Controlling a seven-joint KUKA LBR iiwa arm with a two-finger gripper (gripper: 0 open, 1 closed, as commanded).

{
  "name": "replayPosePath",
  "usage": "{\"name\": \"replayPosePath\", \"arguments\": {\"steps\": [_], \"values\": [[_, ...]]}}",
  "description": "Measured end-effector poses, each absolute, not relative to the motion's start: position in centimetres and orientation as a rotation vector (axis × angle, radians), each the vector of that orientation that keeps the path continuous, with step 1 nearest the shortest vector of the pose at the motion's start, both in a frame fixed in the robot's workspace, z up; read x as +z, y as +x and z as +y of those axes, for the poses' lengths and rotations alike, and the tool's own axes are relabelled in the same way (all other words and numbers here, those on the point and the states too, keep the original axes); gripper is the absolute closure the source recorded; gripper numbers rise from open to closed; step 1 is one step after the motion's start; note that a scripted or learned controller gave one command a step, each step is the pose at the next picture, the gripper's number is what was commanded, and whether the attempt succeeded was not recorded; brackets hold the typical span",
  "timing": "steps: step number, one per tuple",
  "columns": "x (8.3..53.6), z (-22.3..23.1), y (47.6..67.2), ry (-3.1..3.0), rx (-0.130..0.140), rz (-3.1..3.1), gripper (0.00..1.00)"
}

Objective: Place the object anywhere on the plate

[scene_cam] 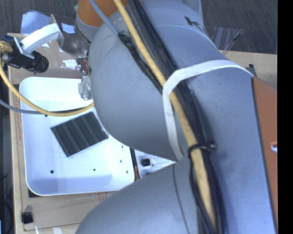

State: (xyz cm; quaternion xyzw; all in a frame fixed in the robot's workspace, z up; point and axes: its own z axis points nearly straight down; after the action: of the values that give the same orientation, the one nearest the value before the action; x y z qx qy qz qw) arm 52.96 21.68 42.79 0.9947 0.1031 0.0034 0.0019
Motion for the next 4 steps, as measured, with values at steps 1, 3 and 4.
{"name": "replayPosePath", "arguments": {"steps": [1, 3, 4], "values": [[33.0, 21.8, 56.4, 3.111, -0.009, 0.44, 1.0], [35.6, 17.8, 58.7, 2.948, -0.012, 1.095, 0.0], [23.3, 19.8, 56.2, 3.065, -0.014, 0.702, 0.0]]}}
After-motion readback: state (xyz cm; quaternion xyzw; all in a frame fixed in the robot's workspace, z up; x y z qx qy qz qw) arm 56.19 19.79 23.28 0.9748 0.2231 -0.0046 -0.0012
